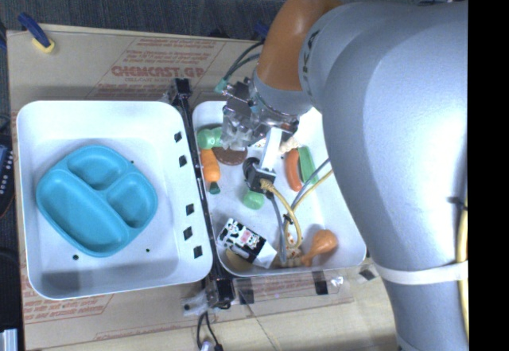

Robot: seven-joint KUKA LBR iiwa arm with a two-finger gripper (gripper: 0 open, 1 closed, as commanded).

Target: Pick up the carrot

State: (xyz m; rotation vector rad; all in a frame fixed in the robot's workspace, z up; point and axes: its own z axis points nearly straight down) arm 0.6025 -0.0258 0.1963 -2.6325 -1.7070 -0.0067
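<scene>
The carrot point(210, 165) is a small orange piece with a dark green end. It lies in the right bin point(208, 114) close to the left wall, pointing toward the front. My gripper point(234, 134) hangs over the back half of that bin, just right of the carrot and slightly behind it. A brown round object point(231, 155) sits right under the gripper. The carrot lies free on the bin floor, apart from the gripper.
A green piece point(208, 137) lies behind the carrot. An orange and green item point(294, 167), a small green piece point(253, 199), a black and white carton point(241, 238) and an orange lump point(322, 243) share the right bin. The left bin point(48, 282) holds a blue divided plate point(95, 198).
</scene>
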